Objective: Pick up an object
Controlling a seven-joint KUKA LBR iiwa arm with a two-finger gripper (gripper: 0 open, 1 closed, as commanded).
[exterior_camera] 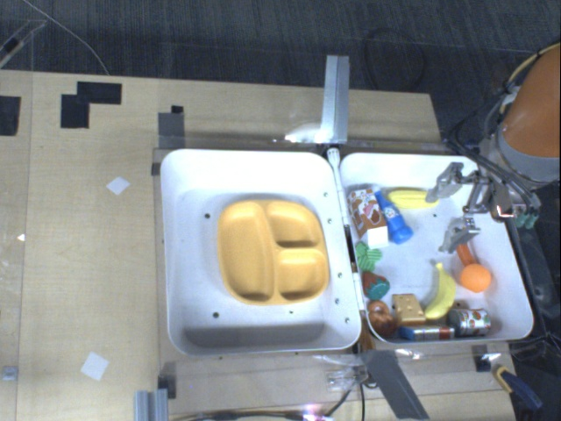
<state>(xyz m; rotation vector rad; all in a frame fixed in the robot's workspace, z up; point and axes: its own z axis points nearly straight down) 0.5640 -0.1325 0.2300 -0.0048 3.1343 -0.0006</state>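
Camera view: the right bin (522, 281) serves as landmark. Along its near wall a can (471, 322) is seen, with a banana (442, 293) and an orange (475, 277) behind. Farther back, the gripper (458, 207) is held spread open above the floor, nothing grasped.

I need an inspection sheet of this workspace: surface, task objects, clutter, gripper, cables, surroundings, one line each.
Surface: light wooden bench bearing two shallow white bins; the left white bin holds a yellow plastic divided tray.
Job's things: the right white bin holds a yellow banana, an orange ball, a blue bottle, a printed snack packet and a small can.
Clutter: small white paper scraps on the bench.
Gripper: two-finger gripper above the right bin, open, holding nothing.
Cables: thin cable on the dark floor.
Surroundings: dark carpet beyond the bench.
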